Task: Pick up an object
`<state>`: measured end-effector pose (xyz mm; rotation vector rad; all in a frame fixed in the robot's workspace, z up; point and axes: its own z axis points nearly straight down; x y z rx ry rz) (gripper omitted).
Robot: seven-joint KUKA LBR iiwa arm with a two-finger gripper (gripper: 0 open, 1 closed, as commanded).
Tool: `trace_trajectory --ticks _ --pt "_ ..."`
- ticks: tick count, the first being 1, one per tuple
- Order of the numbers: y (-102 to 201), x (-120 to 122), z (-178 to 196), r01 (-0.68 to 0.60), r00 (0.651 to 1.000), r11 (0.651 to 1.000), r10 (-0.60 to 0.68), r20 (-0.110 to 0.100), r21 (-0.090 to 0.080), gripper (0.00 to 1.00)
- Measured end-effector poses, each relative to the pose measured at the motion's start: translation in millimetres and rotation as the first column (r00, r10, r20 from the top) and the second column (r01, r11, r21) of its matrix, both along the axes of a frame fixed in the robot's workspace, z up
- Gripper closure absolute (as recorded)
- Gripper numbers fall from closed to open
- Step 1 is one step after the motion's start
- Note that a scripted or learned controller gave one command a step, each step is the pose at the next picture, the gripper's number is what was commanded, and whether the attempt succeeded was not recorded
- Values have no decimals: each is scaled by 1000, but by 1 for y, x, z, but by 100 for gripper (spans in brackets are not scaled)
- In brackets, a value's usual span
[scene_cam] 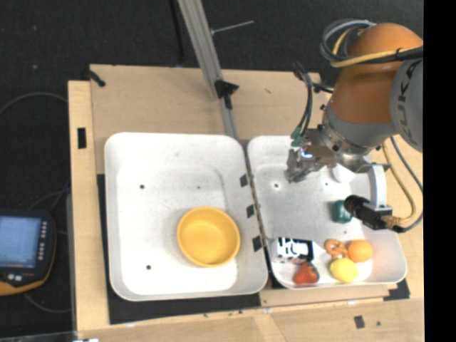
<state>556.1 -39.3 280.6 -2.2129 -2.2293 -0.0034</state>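
Observation:
My gripper [299, 164] hangs over the upper part of the right bin [281, 198], and I see nothing between its fingers. Along that bin's front edge lie a black-and-white box [294, 248], a red strawberry [306, 274], a yellow lemon [344, 269], an orange fruit [360, 251] and a small orange ring-shaped piece [335, 247]. A green object [340, 211] sits at the bin's right side, partly behind a black part of the arm. A yellow bowl [208, 236] rests in the left bin [142, 191].
A slanted metal pole [206, 55] rises from the bench behind the bins. A handheld screen [21, 251] lies off the bench at the far left. The arm's orange-banded wrist [367, 84] covers the right bin's far right corner.

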Motion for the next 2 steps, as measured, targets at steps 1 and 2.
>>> trace_trajectory --ticks 1,2 --pt "45 -12 -19 1 1000 1000 -1 -2 -2 100" --pt "86 -22 -22 1 1000 1000 -1 -1 -1 100"
